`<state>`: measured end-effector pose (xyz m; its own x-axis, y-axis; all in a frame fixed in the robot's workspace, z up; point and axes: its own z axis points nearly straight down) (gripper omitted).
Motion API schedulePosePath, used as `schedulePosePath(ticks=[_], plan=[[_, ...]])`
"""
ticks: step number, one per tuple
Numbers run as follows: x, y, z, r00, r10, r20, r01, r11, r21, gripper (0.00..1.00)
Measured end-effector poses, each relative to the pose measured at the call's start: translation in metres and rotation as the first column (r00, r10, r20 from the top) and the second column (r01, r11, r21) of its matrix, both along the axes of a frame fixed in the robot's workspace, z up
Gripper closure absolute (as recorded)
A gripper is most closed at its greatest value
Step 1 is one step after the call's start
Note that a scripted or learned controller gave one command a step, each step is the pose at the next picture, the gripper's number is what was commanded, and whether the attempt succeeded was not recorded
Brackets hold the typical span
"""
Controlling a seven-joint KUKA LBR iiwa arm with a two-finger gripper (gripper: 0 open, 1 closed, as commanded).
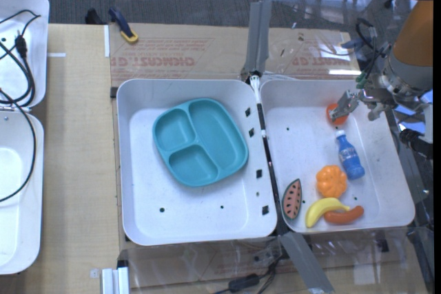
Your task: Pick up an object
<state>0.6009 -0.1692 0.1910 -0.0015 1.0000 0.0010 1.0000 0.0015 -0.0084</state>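
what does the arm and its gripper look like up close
The arm is grey with a broad orange band above the wrist. Dark cables loop beside it. The gripper is a small grey metal assembly with two slim fingers.

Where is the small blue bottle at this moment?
In the camera view, the blue bottle lies in the right bin, toward its right side, just above and right of the orange pepper-like toy and below the end effector.
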Motion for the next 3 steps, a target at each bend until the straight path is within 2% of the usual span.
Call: schedulePosePath(ticks=[1, 2, 3], plan=[[-0.034, -0.014, -0.103, 1.0, -0.003, 0.003, 0.003, 1.0, 0.0, 0.0], [-0.035, -0.015, -0.099, 1.0, -0.006, -0.003, 0.006, 1.0, 0.001, 1.0], [-0.03, 0.037, 0.029, 1.0, 0.0, 0.007, 0.0, 1.0, -0.002, 1.0]])
